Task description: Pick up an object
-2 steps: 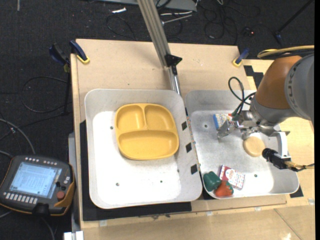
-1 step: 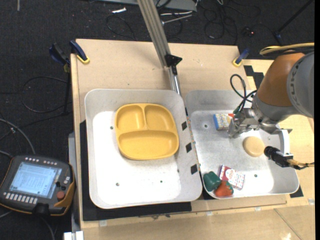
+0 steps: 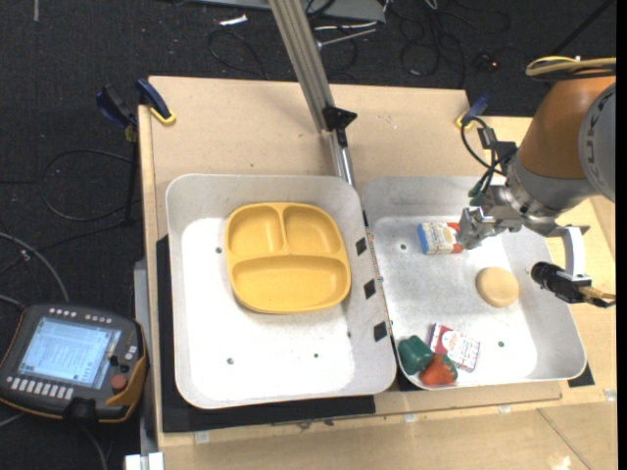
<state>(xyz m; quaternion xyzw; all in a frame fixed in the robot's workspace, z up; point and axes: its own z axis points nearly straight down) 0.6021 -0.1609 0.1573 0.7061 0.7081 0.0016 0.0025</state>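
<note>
In the right bin [image 3: 549,355] lie a small white, blue and orange carton [image 3: 437,237], a tan round bun-like object [image 3: 498,287], a red and white packet [image 3: 458,347], and a green and red toy vegetable [image 3: 425,357] at the front left corner. My gripper [image 3: 470,231] comes in from the right and sits low right beside the carton's right end, seemingly touching it. Nothing shows between its fingers.
The left bin [image 3: 196,360] holds a yellow divided plate [image 3: 288,257]. A metal pole [image 3: 312,62] slants down to the seam between the bins. A teach pendant [image 3: 69,358] lies off the bench at lower left. Blue clamps sit at the bench's back corners.
</note>
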